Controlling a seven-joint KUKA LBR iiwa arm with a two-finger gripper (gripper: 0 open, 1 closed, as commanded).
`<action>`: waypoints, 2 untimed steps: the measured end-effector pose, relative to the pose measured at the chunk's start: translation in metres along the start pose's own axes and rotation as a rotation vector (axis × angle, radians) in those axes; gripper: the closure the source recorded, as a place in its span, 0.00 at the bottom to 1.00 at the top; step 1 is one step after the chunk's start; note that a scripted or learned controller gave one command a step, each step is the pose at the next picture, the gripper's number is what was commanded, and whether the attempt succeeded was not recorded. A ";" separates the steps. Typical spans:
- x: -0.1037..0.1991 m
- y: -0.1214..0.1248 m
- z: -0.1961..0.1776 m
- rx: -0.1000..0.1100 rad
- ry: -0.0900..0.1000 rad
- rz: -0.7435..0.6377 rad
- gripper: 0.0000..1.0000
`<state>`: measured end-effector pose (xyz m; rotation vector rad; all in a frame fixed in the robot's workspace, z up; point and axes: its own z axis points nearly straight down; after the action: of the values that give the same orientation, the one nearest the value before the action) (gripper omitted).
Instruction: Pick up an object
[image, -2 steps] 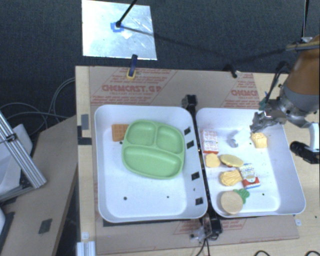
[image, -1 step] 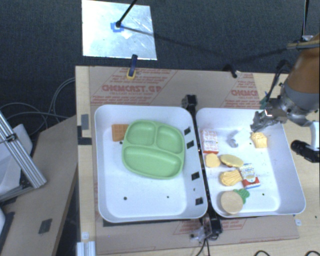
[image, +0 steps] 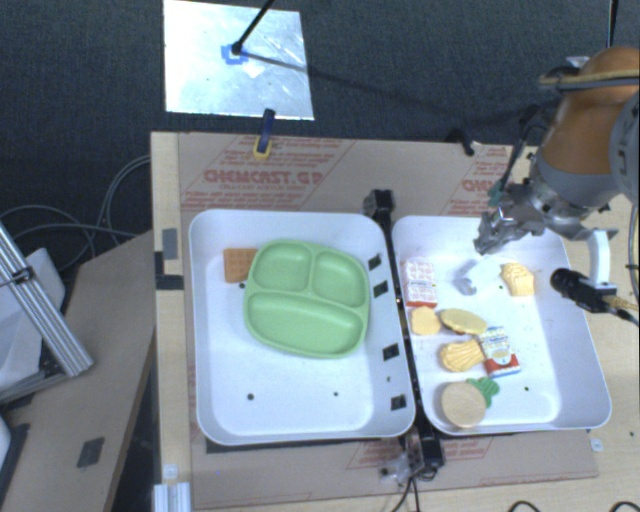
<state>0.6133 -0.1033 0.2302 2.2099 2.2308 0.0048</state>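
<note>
Dark carpet surrounds a cardboard-topped bench that carries two shallow white bins side by side. Nearer the bench's left edge, the left bin holds a green divided plate, with a small tan cracker partly tucked under the plate's far-left rim. The right bin lies toward the bench's right edge and holds a scatter of toy food: a red-and-white packet close to the divider, a yellow piece toward the right wall, a yellow oval beside a paler round piece, a ridged yellow chip, another small red-and-white packet, and a tan round cookie touching a green item near the front.

From the right, the grey arm with its orange band reaches over the right bin's far end. Its hand hangs above bare bin floor, apart from every object, with nothing visible between its fingers; whether they are spread or pressed together I cannot tell.
</note>
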 end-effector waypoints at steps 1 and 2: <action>0.063 0.018 0.003 -0.001 0.001 -0.002 1.00; 0.121 0.032 0.013 0.000 0.001 -0.001 1.00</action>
<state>0.6440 0.0185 0.2179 2.2092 2.2325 0.0056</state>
